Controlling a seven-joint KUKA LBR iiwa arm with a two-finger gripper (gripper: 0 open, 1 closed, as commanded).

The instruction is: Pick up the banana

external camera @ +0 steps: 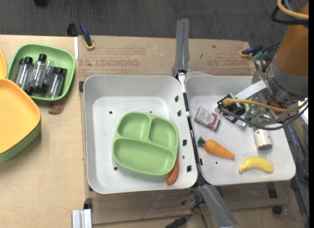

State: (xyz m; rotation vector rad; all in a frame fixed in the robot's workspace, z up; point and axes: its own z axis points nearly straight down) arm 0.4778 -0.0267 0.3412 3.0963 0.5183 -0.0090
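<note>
The yellow banana (255,164) lies near the front right corner of the right bin (216,175), curved side toward the front. My gripper (248,115) hangs over the back right part of that bin, well behind the banana and apart from it, amid cables. Nothing from the bin shows lifted with it.
In the right bin lie an orange carrot (218,148), a pink packet (207,118) and a small white cylinder (263,139) just behind the banana. The left bin (98,124) holds a green divided plate (145,143) and a reddish sausage (172,173). Yellow plates (14,119) and a green tray of bottles (41,72) sit far left.
</note>
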